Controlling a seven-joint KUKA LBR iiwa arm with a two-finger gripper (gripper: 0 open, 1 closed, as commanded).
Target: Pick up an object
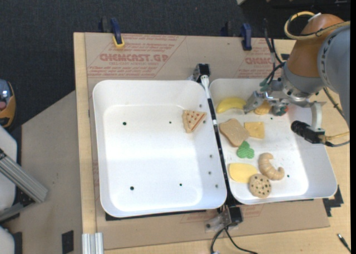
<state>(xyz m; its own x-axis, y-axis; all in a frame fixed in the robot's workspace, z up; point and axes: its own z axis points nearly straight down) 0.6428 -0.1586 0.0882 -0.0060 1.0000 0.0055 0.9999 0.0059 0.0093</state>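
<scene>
My gripper (263, 101) hangs low over the back of the right bin (318, 165), reaching in from the right. It is just right of a yellow banana (230, 104) and over a small orange-yellow piece (261, 111) that it partly hides. In front of it lie a bread slice (233, 131), a cheese wedge (255, 130), a green broccoli piece (245, 150), a croissant (270, 165), a flat yellow piece (240, 172) and a cookie (259, 185). A pizza slice (193, 120) lies in the left bin (144, 152) near its right wall.
The grey arm with its orange band (311, 52) fills the upper right, and a black cable part (305, 131) hangs over the right bin's right side. A ridge (214, 130) divides the two bins. Blue clamps (116, 29) hold the board's back edge.
</scene>
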